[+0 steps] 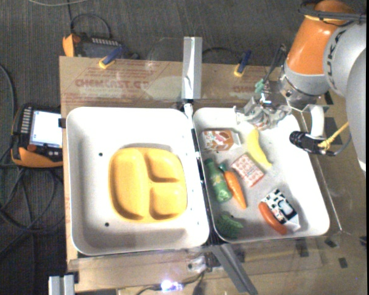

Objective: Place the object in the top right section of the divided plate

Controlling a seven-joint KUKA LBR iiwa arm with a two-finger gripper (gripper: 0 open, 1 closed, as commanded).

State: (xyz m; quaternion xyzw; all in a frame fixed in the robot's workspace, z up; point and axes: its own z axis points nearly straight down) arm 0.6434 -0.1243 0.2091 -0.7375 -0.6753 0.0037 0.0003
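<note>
A yellow divided plate lies in the left bin, and nothing rests in its sections. The right bin holds a yellow banana, an orange carrot, a green bottle, a red-and-white snack packet, a small printed packet, a green broccoli-like piece and a red sausage beside a black-and-white box. My gripper hangs over the right bin's far edge, just above the banana's upper end. Its fingers look bare.
The grey arm with its orange band comes in from the upper right. A grey post stands behind the seam between the bins. Clamps hold the cardboard backing. A handheld device lies left of the bench.
</note>
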